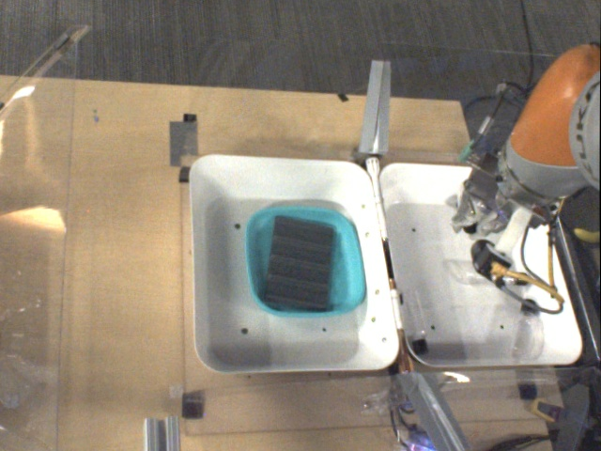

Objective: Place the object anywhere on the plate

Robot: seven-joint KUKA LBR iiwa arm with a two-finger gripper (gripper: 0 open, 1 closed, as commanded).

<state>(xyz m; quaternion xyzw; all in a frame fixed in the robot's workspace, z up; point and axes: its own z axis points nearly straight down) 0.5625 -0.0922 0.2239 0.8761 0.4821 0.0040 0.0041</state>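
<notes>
Gripper (pixel 474 212), its opening impossible to tell, hangs over the right bin (pixel 441 322) while the dark ridged block (pixel 300 261) lies on the teal plate (pixel 352 271), apparently as intended.

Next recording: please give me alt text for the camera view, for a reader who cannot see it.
A dark ribbed block lies on a teal plate in the left white bin. The grey arm with its orange band reaches over the right white bin from the right, its gripper near that bin's far side, apart from the plate.

a robotics lab: wooden bench (pixel 103 280), white bins (pixel 211 252), grey carpet (pixel 235 17).
</notes>
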